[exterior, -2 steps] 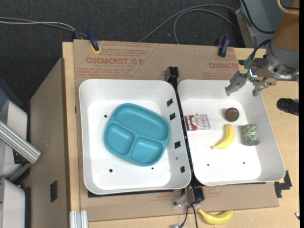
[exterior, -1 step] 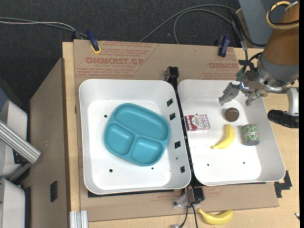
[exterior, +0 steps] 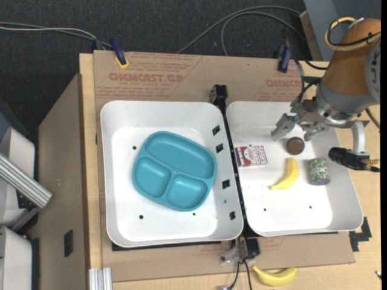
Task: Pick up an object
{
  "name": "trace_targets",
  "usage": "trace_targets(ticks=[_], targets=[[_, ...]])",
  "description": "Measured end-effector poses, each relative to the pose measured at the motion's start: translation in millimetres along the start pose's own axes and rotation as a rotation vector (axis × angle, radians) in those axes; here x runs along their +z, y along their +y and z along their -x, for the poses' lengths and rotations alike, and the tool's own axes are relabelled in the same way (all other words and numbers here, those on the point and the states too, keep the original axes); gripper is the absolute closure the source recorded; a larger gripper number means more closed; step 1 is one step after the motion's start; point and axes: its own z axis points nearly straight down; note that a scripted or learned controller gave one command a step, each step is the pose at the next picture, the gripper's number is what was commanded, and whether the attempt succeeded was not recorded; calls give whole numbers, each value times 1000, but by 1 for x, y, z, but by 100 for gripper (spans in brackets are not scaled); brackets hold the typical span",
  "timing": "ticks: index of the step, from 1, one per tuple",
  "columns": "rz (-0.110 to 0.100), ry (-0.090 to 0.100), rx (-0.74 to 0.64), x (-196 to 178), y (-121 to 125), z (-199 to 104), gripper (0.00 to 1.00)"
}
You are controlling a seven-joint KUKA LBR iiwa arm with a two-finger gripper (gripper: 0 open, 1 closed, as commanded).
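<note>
Teal moulded-plastic divided tray (exterior: 174, 170), rounded, far left of the hand. Flat red-white packet (exterior: 250, 156), curved yellow banana (exterior: 286, 174) nearer. Hand (exterior: 297, 130): fingers spread wide, above small brown round object (exterior: 294, 144). Green-patterned cylindrical can (exterior: 319, 170), lower right.

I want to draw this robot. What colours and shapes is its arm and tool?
The arm is round and chunky: a shiny orange band on top, then smooth grey below. A yellowish cable loops beside the orange part. The tool is grey metal with two thin fingers pointing down and spread like a little claw.
</note>
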Motion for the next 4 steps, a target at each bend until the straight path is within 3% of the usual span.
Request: trace_targets(ticks=[1, 2, 3, 4], targets=[[-2, 1, 0, 54, -10, -3, 0], [6, 0, 0, 40, -8, -3, 100], [11, -2, 0, -9, -14, 2, 100], [8, -2, -2, -27, -13, 2, 100]])
